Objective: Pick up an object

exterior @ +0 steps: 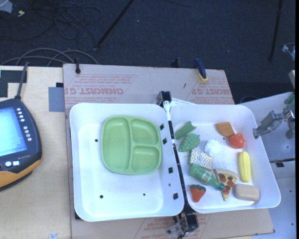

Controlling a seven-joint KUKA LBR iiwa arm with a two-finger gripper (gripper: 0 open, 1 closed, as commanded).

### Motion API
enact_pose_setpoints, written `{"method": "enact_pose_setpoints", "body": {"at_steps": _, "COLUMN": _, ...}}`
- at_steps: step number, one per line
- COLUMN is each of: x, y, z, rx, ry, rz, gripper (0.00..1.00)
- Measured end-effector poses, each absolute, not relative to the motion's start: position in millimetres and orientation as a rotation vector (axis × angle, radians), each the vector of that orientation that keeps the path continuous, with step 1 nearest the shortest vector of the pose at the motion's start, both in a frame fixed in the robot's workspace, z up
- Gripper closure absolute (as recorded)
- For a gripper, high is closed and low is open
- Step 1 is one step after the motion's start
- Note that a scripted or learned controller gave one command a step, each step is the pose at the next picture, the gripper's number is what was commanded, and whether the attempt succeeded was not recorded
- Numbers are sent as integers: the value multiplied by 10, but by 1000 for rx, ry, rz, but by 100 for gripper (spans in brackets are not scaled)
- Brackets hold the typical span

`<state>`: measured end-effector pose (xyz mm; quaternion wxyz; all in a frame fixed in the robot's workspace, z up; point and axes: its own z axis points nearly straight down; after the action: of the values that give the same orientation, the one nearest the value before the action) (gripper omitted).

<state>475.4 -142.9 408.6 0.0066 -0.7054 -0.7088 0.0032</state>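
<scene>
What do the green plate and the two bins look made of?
The green plate: likely moulded plastic, matte, one even colour, with rounded compartment ridges. The left bin and right bin: probably thin formed plastic, smooth white, with soft rounded rims; the material is not certain.

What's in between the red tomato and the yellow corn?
Nothing: in the camera view, just bare white floor of the right bin separates the tomato from the corn below it.
</scene>
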Motion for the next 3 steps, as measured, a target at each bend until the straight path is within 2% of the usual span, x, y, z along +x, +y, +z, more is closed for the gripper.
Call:
{"method": "enact_pose_setpoints", "body": {"at_steps": 1, "x": 4764, "y": -1462, "z": 4247, "rx": -2217, "ry": -2222, "rz": 4, "gripper": 100}}
{"method": "enact_pose_setpoints", "body": {"at_steps": 2, "x": 5186, "y": -999, "z": 1687, "rx": -2206, "ry": -2212, "rz": 15, "gripper": 100}}
{"method": "enact_pose_setpoints", "body": {"at_steps": 3, "x": 5446, "y": -796, "z": 1106, "rx": -2214, "ry": -2216, "rz": 7, "gripper": 100}}
